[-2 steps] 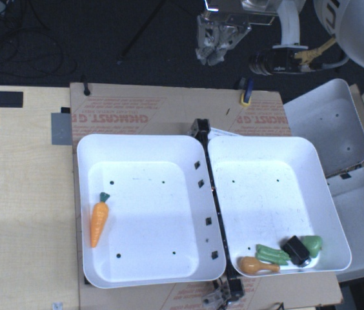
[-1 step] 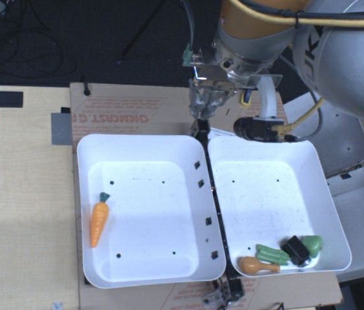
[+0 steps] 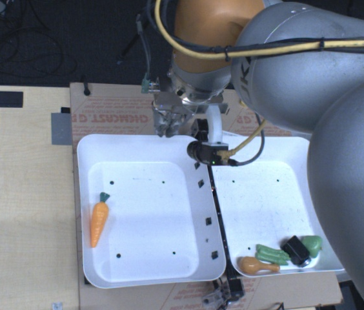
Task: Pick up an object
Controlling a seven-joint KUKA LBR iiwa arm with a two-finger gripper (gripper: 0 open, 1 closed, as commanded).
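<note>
Pale wooden bench [image 3: 20,192]: two-finger gripper [image 3: 169,124], opening indeterminate, twelve o'clock; orange plastic carrot [image 3: 98,221], nine o'clock, needs centred descent.

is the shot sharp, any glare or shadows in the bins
Camera view: mostly sharp, the carrot crisp in the left bin; soft shadow along that bin's inner walls; mild sheen on the grey arm, no harsh glare; the background above the bench is dark.

Grey arm [image 3: 311,76] reaches in from the right, pincer [image 3: 169,126] pointing downward
</note>
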